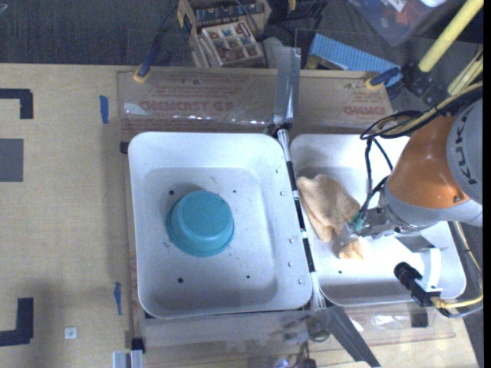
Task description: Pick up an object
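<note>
tool (pixel 359 225) low in the right bin (pixel 430 282), down at the tan cloth-like object (pixel 328 205). cannot tell the tool's state: too small and too hidden under the wrist to read. tip at or just above the object's lower right part, right beside a small tan lump (pixel 350 249) just below; touching or merely close, unclear. nothing visibly lifted, so no grasp to claim.

judged by the lie of things: approach done or nearly so, the actual pick and raise left to do. object flat on the bin floor, spreading away from the tool toward the divider between the bins.

arm (pixel 433 171) reaching in from behind the tool, orange band directly above the wrist, grey link beyond that, black cables looping over the top. wrist bent steeply down into the bin, a black fitting hanging near the bin's close edge.

farther out, across the divider, left bin (pixel 149 156) with a blue bowl (pixel 201 222) turned upside down, well apart from the tool. beyond both bins, the pale surface (pixel 54 205) with dark markers.
</note>
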Controlling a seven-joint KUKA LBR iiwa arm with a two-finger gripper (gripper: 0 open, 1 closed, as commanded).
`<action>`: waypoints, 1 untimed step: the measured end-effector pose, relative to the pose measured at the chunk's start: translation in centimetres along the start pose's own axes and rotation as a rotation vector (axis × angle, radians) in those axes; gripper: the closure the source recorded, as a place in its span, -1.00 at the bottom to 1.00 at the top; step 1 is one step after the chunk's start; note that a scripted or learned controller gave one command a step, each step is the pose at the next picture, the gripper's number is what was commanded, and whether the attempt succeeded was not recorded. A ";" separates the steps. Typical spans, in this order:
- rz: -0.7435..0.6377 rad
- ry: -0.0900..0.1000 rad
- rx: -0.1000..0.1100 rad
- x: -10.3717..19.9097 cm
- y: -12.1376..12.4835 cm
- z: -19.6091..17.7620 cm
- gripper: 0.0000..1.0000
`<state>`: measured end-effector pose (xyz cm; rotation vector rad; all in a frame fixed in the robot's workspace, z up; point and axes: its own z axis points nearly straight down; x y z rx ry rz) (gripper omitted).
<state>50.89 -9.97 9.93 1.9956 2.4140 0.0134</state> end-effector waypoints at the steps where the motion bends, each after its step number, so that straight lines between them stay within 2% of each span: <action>1: -0.112 0.001 0.011 1.5 9.0 -17.5 1.00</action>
